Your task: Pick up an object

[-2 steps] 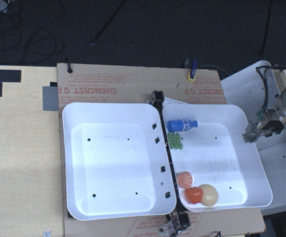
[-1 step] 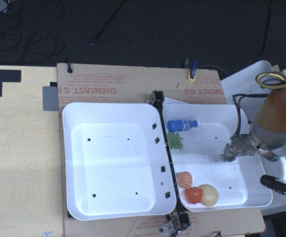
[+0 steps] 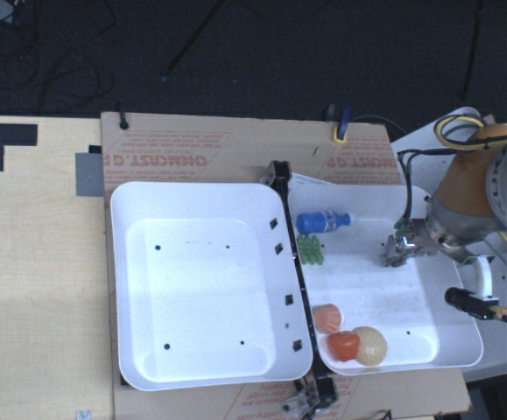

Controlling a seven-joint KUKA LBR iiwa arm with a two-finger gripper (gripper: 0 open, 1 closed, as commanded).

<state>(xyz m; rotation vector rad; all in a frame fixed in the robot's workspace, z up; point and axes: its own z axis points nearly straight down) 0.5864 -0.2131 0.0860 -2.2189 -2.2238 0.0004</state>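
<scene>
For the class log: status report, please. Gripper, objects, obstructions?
Gripper low in right bin, nothing seen held. Bottle, green toy left of it. Three balls in near corner.

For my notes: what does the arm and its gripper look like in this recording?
The arm is grey with an orange band above the wrist, and yellow and black cables loop over its top. The gripper is small, dark grey metal, with a black cable running to it.

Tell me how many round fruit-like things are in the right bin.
3, clustered at the near left corner of the right bin: a pale orange one, a red one and a cream one.
</scene>
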